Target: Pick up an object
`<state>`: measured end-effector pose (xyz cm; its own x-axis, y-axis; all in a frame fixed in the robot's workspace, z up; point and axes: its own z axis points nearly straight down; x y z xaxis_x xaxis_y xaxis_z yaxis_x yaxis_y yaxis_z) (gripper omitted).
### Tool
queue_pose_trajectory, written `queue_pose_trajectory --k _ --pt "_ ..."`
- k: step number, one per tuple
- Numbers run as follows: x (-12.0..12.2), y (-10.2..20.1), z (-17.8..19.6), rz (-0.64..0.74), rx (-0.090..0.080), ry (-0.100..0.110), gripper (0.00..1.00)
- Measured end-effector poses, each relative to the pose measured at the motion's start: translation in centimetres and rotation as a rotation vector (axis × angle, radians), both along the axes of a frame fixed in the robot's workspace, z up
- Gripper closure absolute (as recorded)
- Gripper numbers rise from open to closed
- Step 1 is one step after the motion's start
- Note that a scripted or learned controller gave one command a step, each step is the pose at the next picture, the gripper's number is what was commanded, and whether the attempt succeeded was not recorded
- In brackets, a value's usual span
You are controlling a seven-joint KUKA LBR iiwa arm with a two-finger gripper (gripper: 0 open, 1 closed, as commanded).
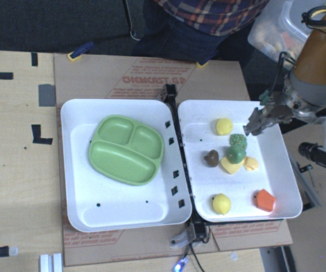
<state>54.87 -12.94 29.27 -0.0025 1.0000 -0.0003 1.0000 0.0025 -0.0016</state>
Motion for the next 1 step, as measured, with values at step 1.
queue_pose_trajectory --k 1 --pt "-5.35 12.65 -8.76 0.01 0.006 0.014 1.0"
